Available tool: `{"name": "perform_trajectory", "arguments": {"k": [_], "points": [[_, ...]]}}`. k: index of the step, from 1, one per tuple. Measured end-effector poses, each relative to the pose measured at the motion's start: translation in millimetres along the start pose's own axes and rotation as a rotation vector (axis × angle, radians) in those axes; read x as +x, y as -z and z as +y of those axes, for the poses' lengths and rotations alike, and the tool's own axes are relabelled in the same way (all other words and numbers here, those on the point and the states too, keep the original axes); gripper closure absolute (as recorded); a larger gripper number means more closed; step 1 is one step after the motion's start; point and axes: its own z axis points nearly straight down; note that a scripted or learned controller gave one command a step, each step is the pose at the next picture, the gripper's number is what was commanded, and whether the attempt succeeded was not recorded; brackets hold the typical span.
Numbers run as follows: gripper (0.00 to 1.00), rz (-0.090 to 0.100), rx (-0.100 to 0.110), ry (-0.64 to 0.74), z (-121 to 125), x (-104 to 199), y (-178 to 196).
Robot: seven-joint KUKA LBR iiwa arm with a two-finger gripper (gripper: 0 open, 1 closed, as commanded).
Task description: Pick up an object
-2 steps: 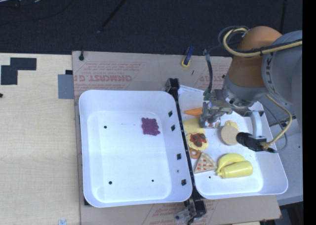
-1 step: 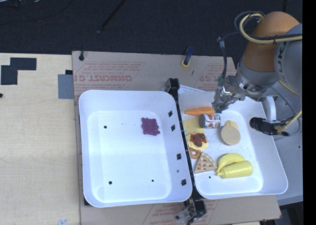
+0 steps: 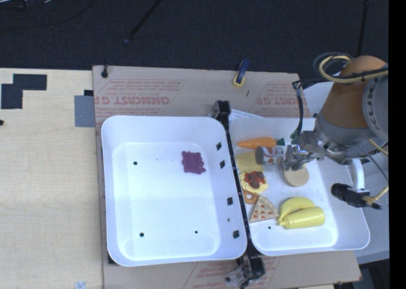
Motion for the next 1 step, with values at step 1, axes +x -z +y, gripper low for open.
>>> {"name": "perform_trajectory", "arguments": {"k": [1], "points": [[1.0, 0.0, -0.004, 0.003, -19.0, -9.9, -45.2]]}}
